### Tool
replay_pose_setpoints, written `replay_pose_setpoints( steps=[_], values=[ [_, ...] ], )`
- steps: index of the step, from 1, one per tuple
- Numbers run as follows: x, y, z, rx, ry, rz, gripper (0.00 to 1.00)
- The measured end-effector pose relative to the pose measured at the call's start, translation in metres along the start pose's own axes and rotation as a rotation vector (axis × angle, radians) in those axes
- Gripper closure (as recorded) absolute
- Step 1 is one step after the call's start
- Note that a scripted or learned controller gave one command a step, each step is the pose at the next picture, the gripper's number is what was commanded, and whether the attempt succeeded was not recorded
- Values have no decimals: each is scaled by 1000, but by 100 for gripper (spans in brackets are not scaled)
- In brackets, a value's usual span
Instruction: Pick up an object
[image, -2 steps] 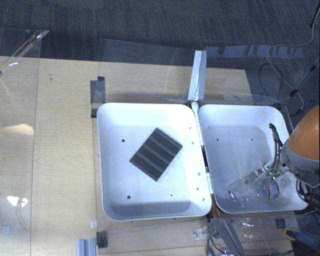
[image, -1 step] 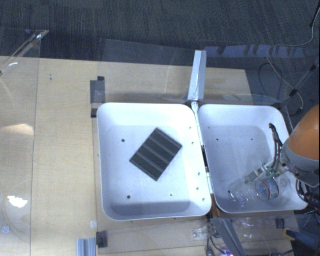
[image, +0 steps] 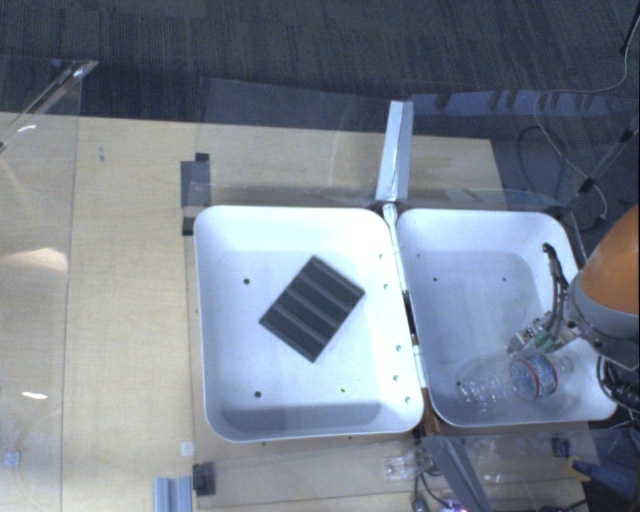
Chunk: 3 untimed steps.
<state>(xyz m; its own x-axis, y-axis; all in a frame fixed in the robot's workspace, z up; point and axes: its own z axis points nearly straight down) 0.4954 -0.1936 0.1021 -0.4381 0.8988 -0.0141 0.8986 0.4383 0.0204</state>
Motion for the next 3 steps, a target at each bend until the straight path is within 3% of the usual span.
replay_pose_setpoints(
  steps=[1, 2, 3],
  values=[
    [0, 0, 0, 0, 0, 0, 0],
    [12, 1, 12, 8, 2, 4, 0],
    [3, -5, 13, 12, 7, 331, 0]
  ],
)
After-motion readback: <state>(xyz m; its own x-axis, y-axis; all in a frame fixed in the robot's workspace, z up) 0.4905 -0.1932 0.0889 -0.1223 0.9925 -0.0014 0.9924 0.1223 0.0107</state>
